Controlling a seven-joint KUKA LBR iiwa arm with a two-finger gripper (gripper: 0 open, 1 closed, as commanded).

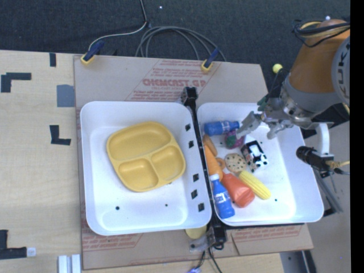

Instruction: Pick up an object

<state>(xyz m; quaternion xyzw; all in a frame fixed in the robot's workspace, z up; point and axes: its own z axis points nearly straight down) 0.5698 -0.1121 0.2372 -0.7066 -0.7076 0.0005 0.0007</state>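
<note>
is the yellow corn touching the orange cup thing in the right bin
Touching. In the camera view the corn cob lies against the upper right side of the orange cup, their outlines meeting with no white bin floor showing between them.

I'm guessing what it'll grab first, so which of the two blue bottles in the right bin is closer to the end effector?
The blue bottle lying near the bin's back edge, just left of the end effector. The other blue bottle lies at the front, beside the orange toy.
</note>
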